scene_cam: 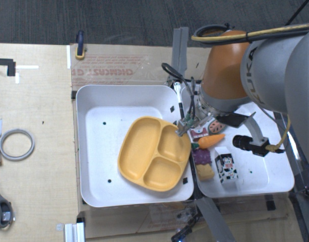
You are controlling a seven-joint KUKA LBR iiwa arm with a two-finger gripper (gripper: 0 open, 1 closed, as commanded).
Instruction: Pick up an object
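Note:
A yellow divided plate [154, 154] lies tilted in the left bin [94, 135], its right rim up against the wall between the two bins. My gripper [184, 127] hangs from the grey arm with the orange band [225, 72] and sits right at the plate's upper right rim, over the divide. In the right bin [260, 178], just right of the gripper, lie an orange toy carrot [212, 140], a purple item [200, 157], a tan block [205, 172], a black-and-white cow-patterned box [226, 167] and a red slice-shaped toy [214, 127].
A black cylinder with a cable [251, 144] sticks out over the right bin. On the wooden bench at left lie a grey tape ring [15, 144] and scissors [0, 212]. A blue clamp [80, 45] holds the cardboard behind the bins.

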